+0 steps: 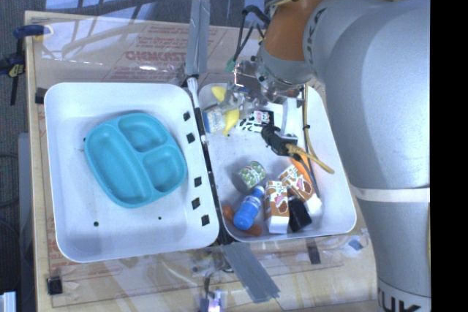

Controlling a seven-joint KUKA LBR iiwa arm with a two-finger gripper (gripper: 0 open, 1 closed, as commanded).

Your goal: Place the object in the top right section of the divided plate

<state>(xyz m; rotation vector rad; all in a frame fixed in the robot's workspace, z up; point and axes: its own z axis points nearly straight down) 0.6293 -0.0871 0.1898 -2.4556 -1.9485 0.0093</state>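
The blue divided plate point(135, 158) lies in the left bin point(66, 215) with all three sections bare. My gripper point(236, 94) reaches down at the far end of the right bin point(333, 219), just above a yellow object point(228, 118) and a small blue and white item point(213, 119). A black and white patterned piece point(256, 120) lies right beside them. Nothing can be seen held by the gripper.
Nearer the front of the right bin sit a greenish round can point(252, 173), a blue bottle point(248, 207), a brown and white carton point(276, 202), a black block point(298, 215) and an orange packet point(302, 183). The arm covers the bin's right side.
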